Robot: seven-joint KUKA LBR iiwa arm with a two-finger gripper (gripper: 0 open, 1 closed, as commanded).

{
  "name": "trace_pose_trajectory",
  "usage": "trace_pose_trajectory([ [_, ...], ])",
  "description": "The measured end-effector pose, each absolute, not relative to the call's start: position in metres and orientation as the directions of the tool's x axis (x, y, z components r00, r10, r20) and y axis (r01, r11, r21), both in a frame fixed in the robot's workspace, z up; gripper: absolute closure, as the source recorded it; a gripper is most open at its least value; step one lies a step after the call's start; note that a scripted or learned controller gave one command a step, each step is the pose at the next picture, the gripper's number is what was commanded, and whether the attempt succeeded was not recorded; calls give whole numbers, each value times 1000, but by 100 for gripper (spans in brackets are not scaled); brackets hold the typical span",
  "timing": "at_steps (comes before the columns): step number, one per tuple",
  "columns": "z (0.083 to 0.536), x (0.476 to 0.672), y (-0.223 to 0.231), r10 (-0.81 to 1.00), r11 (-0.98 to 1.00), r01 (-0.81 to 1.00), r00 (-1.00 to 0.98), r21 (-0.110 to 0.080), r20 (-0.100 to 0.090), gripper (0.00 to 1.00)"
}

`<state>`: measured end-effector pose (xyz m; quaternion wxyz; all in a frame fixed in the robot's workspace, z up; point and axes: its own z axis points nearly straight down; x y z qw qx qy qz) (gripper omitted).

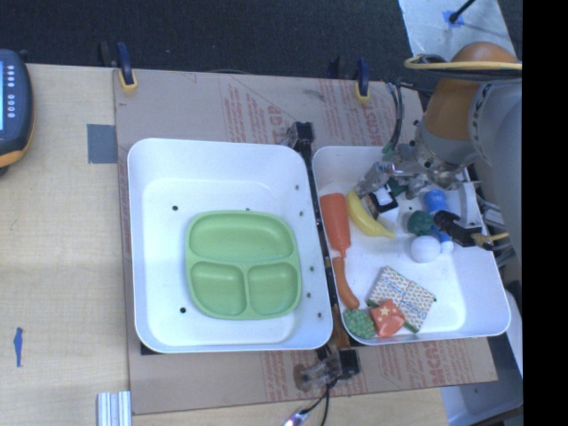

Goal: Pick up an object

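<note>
Nearest me, the red toy [388, 319] lies untouched. My gripper [387, 187] hovers by the banana [367, 220]; its opening I cannot tell. Next: descend, grasp.

Yellow banana [366, 218] beside orange carrot [335, 224], right bin [479, 313]

A light wooden counter [62, 264] carries a brown cardboard sheet [231, 105] — beyond it, dark floor [222, 16] at the far side.
</note>
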<state>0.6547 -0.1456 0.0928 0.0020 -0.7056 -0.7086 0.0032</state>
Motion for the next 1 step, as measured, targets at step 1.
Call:
trace_pose_trajectory([
  [1,101,651,-147,1000,6,1000,-6,-29,3,100],
])
